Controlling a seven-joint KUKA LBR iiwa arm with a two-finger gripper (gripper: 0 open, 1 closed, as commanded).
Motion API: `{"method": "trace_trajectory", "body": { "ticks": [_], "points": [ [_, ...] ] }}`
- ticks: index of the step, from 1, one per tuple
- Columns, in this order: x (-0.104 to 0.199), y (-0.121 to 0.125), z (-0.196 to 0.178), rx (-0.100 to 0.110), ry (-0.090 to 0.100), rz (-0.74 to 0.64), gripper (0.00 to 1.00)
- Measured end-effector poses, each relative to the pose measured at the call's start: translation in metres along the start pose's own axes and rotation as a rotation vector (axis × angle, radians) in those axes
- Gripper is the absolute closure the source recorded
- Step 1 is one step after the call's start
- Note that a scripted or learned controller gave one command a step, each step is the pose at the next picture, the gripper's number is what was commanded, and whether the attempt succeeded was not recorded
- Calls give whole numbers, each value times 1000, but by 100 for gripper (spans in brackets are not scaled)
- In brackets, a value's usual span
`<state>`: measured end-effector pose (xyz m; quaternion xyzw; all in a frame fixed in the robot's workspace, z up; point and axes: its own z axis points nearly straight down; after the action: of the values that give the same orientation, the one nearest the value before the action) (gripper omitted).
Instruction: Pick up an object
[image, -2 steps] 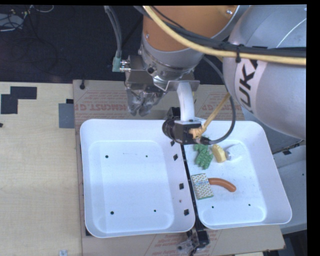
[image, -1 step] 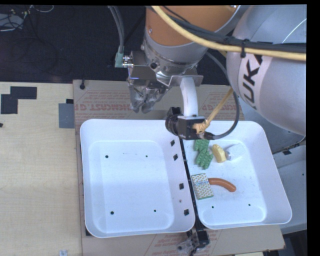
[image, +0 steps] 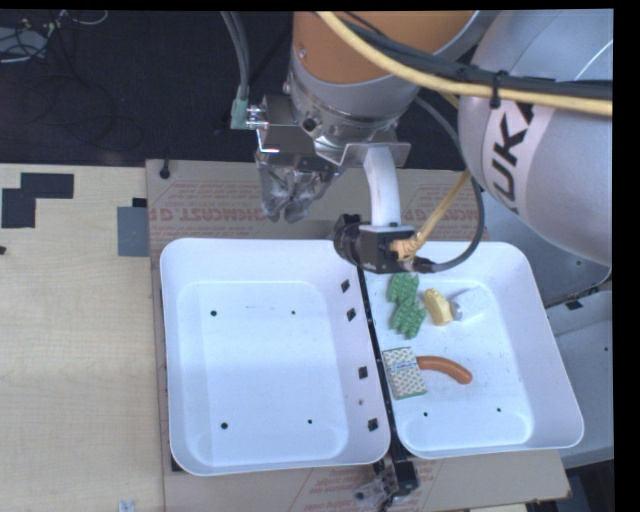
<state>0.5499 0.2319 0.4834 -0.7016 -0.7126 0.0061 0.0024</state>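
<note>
White plastic bins sit side by side on the worktop (image: 80, 330). Right bin (image: 540, 400) carries four items: green block piece (image: 405, 303), yellow piece (image: 436, 306), patterned square (image: 404, 372), orange sausage-shaped object (image: 444, 369). End effector (image: 288, 203) hangs above the bins' far edge, over the cardboard sheet (image: 210, 205); whether it is released or clenched cannot be told. Every candidate lies toward the near right of it. Sausage's long axis runs roughly left-right, slightly tilted. Judgement: approach not yet begun.

Bright, even overhead light; soft shadows, dark background, slight blur.
</note>
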Motion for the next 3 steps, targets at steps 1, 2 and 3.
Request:
{"method": "trace_trajectory", "body": {
  "ticks": [1, 2, 3],
  "points": [
    [1, 0, -9, 4, -1, -6, 100],
    [2, 0, -18, 8, -2, -13, 100],
    [3, -1, -27, 12, -4, -20, 100]
  ]
}}
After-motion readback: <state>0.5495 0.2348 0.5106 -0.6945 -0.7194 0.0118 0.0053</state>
